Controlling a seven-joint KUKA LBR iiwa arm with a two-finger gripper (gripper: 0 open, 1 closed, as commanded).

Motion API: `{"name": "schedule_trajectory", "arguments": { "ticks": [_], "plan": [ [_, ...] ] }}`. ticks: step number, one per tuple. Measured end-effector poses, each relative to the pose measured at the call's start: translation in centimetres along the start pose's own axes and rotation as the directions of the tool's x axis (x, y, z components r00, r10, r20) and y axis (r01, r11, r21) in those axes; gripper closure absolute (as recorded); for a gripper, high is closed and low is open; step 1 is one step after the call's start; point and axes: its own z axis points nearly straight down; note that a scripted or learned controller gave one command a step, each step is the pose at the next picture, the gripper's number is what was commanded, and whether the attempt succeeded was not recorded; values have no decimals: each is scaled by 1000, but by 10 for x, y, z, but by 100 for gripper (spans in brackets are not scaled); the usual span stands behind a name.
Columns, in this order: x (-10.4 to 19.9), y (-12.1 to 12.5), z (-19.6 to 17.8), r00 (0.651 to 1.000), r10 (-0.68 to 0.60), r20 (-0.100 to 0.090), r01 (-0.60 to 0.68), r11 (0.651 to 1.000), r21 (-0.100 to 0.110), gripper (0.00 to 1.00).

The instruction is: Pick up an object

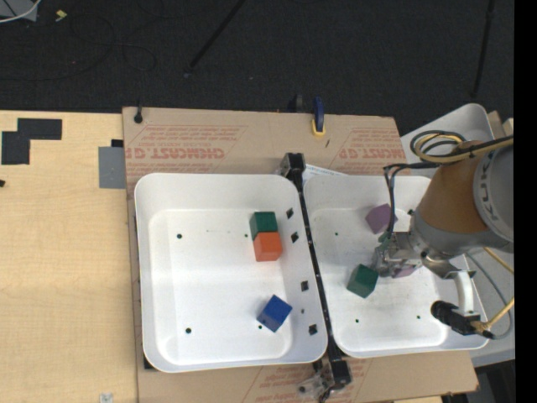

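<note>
Broadly, the bench [67, 250] was seen to carry a brown cardboard sheet [252, 141], on which two shallow white bins were set side by side, touching along a black clipped seam. The left bin [159, 309] was seen to hold three blocks, and the right bin [403, 334] two more. The grey arm [470, 204], with its orange band, was reached in from the right over the right bin, its gripper [393, 257] lowered near the bin floor. Whether the claw was spread or pressed together could not be told. A dark green cube [362, 280] was seen just beside the gripper, to its lower left, resting tilted on the floor. A purple block [379, 217] lay up from the gripper. In the left bin, a green block [263, 222] was seen touching an orange block [268, 246], with a blue cube [274, 312] well apart.
</note>
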Motion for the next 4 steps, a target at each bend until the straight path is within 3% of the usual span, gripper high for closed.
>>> {"name": "schedule_trajectory", "arguments": {
  "ticks": [1, 2, 3, 4],
  "plan": [
    [-17, -27, -30, 1000, 0, 0, 0, 1000, -1, 100],
    [-37, -66, -2, 1000, 0, -2, 0, 1000, 2, 100],
    [-60, -70, -2, 1000, -2, -1, 2, 1000, -5, 100],
    [-61, -71, -2, 1000, 7, -1, -7, 1000, -6, 100]
  ]
}}
